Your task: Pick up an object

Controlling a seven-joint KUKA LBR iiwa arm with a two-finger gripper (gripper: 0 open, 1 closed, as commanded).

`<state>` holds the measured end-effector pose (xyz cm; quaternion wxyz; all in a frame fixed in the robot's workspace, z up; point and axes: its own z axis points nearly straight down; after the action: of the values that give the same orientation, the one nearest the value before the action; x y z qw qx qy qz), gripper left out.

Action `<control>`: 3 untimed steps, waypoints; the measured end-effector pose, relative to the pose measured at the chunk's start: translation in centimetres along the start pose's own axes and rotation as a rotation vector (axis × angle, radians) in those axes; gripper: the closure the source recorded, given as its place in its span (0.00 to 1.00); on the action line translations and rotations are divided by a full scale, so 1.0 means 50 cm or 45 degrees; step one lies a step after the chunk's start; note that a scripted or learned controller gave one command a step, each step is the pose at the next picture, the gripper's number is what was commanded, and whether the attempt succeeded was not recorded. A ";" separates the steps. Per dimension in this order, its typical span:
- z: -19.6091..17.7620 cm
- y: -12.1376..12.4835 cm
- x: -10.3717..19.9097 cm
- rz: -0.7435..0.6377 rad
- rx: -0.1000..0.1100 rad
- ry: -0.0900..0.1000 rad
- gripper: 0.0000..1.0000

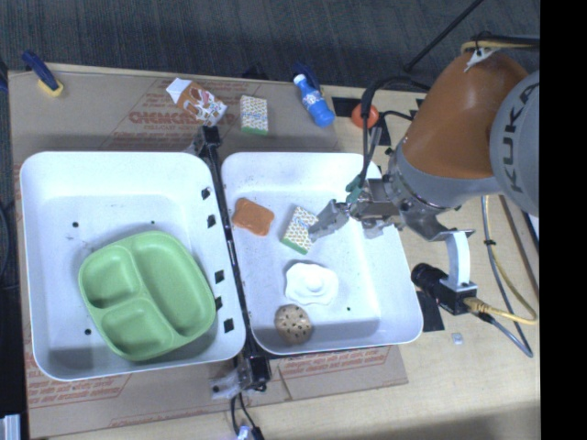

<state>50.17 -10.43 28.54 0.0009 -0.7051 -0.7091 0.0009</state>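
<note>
Four objects sit in the right bin (390, 314): one orange block (252, 216), one green-patterned packet (299, 229), one white fried-egg toy (311, 283), one speckled cookie (293, 323). Left, one green divided plate (145, 293) fills the other bin (37, 246). The cardboard's red print is unreadable. The gripper (326, 222) touches the packet; finger spread I cannot tell.

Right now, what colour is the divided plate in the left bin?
Light green, seen in the camera view: divided plate.
</note>
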 end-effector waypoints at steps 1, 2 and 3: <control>0.295 -0.052 -0.022 -0.001 0.005 0.003 0.00; 0.388 -0.051 0.026 -0.002 0.003 0.002 0.00; 0.368 -0.049 0.025 -0.009 0.003 0.002 1.00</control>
<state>47.65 -9.18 10.14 0.0023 -0.7027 -0.7115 0.0013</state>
